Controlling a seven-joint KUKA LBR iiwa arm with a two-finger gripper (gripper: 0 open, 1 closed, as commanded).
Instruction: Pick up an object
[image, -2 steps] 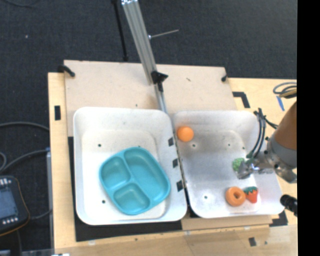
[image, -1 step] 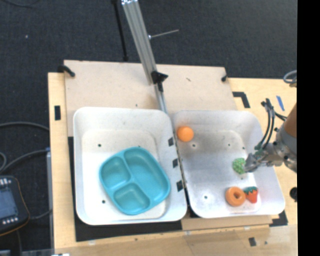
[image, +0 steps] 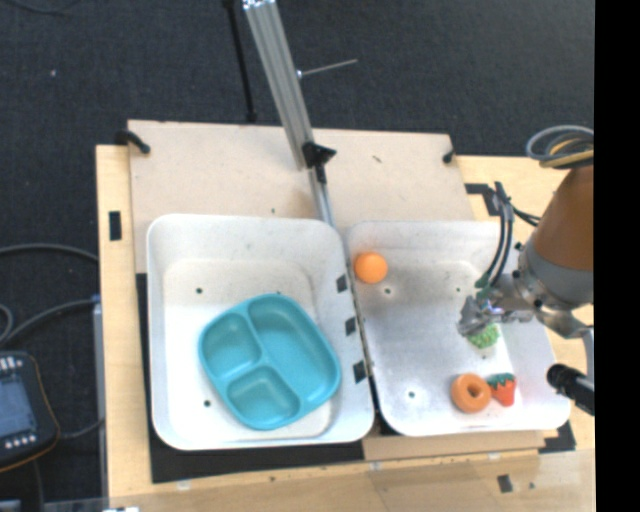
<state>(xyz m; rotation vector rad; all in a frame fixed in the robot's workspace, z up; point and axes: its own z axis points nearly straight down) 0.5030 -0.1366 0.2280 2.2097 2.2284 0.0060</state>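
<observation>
Green object (image: 486, 337) sits in the right bin (image: 420, 300) right under the tool (image: 480, 322), can't tell tool state or contact; pick not done, lift left.

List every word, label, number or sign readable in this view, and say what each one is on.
None can be read.
The device with a screen at the left edge: the display is too blurred to make out.
The blue divided tray, the orange ball, the orange ring and both white bins show no print.
</observation>
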